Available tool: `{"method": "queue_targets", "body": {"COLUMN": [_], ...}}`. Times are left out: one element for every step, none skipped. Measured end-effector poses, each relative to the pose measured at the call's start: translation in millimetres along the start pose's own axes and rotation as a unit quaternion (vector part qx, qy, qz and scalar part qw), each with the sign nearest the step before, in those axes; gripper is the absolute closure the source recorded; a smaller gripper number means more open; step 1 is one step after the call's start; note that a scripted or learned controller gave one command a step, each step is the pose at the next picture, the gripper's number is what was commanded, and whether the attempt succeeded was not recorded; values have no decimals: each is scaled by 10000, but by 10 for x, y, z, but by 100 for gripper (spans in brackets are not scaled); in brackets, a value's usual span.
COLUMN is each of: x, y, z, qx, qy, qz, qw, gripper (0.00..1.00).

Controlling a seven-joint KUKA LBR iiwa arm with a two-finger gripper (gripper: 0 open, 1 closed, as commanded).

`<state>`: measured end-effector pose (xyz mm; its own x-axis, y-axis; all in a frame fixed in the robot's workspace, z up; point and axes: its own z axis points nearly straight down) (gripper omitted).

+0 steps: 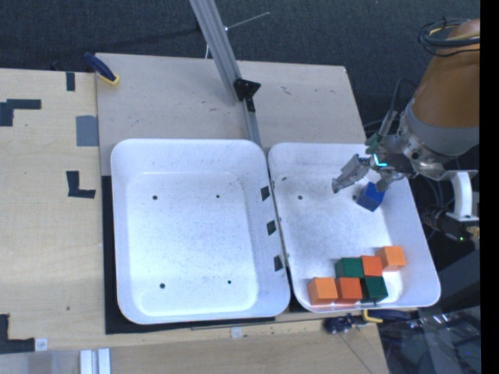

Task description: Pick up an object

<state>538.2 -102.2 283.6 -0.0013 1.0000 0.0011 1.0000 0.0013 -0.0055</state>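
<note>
- The KUKA arm's gripper (pixel 366 179) hangs over the upper part of the right bin (pixel 312 232), fingers spread apart, one grey finger jutting left; nothing sits between them.
- A small blue block (pixel 370 199) lies just below the fingertips, beside the bin's right wall, apparently not clasped.
- It looks rigid and light, with flat faces; a pinch across two opposite sides seems the surest hold.
- Orange and green blocks (pixel 355 279) cluster in the near corner, packed too tight for an easy grip.
- The left bin (pixel 125 209) sits alongside.
</note>
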Motion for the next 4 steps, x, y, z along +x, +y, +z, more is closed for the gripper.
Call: {"method": "queue_targets", "body": {"x": [-2,-17,-119,-156], "y": [6,-70,-75,-157], "z": [-23,444,981,1457], "qx": [-22,2,9,12], "qy": [-5,-7,-7,-3], "qz": [-6,5,6,6], "qw": [10000,10000,10000,10000], "gripper": [0,0,0,0]}}
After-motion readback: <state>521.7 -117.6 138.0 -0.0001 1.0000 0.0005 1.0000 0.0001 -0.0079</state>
